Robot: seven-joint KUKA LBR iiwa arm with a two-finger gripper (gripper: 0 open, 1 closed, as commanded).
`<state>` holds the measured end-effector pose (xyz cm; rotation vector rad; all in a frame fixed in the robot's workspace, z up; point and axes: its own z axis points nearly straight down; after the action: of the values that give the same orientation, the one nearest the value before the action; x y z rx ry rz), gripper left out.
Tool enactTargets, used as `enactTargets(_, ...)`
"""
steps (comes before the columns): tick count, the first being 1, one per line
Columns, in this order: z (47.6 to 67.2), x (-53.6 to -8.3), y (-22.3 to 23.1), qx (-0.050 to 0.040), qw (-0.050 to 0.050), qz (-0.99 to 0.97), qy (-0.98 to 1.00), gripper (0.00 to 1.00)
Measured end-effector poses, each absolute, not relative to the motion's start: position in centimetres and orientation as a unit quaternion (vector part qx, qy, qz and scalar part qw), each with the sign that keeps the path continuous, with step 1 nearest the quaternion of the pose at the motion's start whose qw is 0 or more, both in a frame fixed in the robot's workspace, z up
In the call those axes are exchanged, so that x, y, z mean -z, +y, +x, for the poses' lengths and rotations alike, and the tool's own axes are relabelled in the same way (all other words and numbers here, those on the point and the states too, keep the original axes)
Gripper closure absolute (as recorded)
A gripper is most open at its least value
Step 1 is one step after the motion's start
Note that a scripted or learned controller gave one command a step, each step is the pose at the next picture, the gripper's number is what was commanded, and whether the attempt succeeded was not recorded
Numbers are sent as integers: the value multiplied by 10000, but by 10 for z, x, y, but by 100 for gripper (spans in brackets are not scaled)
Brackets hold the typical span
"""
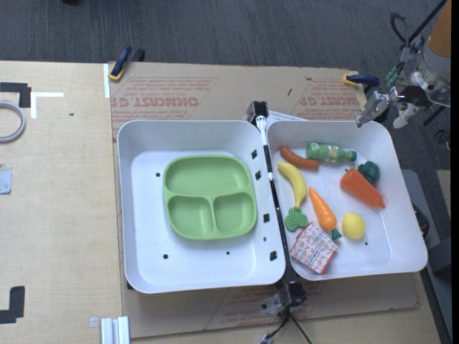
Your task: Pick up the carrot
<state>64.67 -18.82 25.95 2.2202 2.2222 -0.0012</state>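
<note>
Carrot (362, 188) lies below the pincer (382, 113), whose fingers stand apart; descend centred on its body, clear of the lemon (353, 226).

Both white bins (136, 264) look like smooth, faintly glossy plastic. The green divided plate (211, 196) is matt plastic, and the carrot (322, 210) shiny plastic. Beneath lies rough brown cardboard (186, 95) on pale wood bench (54, 213).

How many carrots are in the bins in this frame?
2. A large carrot lies at the right bin's right side, and a small carrot lies near its middle, between the banana and the lemon. None seems hidden.
</note>
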Motion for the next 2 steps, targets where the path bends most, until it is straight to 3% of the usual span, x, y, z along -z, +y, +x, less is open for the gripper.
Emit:
enactTargets(1, 596, -130, -123, 5, -3, 7167, 6974, 0)
enactTargets(2, 540, -92, -111, 2, -3, 7144, 6997, 0)
